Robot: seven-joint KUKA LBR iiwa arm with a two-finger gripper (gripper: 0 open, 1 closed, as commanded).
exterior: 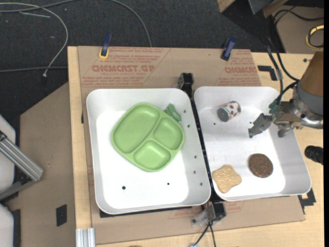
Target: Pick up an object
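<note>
The right bin holds three small objects. A small grey and white cup with red spots lies on its side near the back. A round brown cookie and a tan cracker lie near the front. My gripper hangs over the right bin's right half, to the right of the cup and behind the cookie. Its two dark fingers stand apart, open, with nothing between them.
The left bin holds a green divided plate with a small green piece at its back right edge. A black clamp sits between the bins at the back. Blue clips pin the cardboard's far edge.
</note>
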